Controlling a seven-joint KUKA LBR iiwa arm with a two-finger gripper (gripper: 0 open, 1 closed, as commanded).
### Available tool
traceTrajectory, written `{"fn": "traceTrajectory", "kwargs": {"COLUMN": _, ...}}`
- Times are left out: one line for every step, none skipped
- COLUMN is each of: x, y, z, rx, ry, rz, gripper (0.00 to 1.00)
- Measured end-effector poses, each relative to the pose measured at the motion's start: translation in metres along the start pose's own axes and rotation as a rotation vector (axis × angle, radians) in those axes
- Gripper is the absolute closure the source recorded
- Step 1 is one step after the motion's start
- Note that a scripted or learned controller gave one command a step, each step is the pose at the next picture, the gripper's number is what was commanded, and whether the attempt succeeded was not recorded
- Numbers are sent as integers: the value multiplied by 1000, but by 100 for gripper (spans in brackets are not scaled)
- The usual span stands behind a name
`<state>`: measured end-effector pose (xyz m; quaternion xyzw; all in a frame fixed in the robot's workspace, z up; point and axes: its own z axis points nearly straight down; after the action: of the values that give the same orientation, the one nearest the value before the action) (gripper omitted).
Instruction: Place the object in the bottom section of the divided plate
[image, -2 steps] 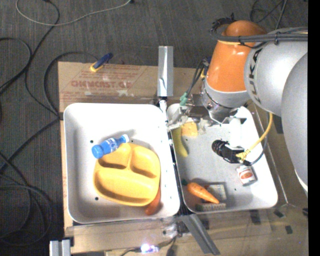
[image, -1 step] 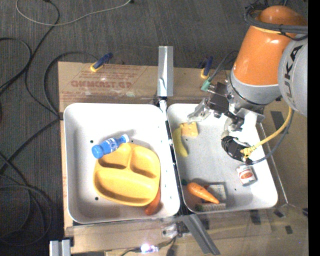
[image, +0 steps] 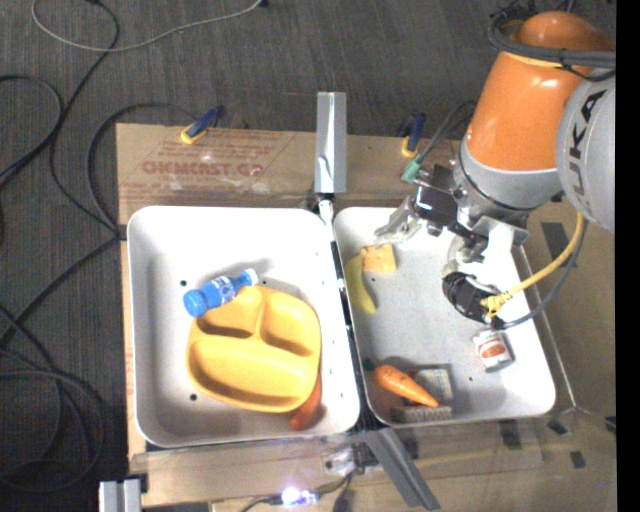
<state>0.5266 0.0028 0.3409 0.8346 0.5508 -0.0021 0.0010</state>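
Yellow plastic marks the goal: the divided plate (image: 255, 352) is lying in the left bin (image: 160, 240), with a small blue-capped bottle (image: 218, 291) resting against its upper-left rim and something orange-red tucked just beside its lower-right edge. The object to be moved is judged to be the pale yellow block (image: 379, 260), which is sitting in the right bin (image: 520, 395), well apart from the plate, across the wall where the two bins meet, and just beside a banana (image: 359, 285).

The gripper (image: 400, 228) is being held over that block, its tip apparently at the block's upper edge; whether the fingers are spread or closed cannot be told, and no grasp is shown. For the step to be done well, the block should be taken squarely and clear of the banana (a nudge there could drag both), then lifted high enough to pass the bin walls before being carried toward the plate's large lower compartment, away from the bottle.

The grey arm with its orange band (image: 525, 90) is reaching in from the far side of the plate, bent down, its wrist tilted toward the plate, a yellow cable (image: 545, 270) looping beneath it.
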Motion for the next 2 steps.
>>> {"fn": "traceTrajectory", "kwargs": {"x": 0, "y": 0, "z": 0, "rx": 0, "ry": 0, "rz": 0, "gripper": 0}}
{"fn": "traceTrajectory", "kwargs": {"x": -2, "y": 15, "z": 53, "rx": 4, "ry": -1, "rz": 367, "gripper": 0}}
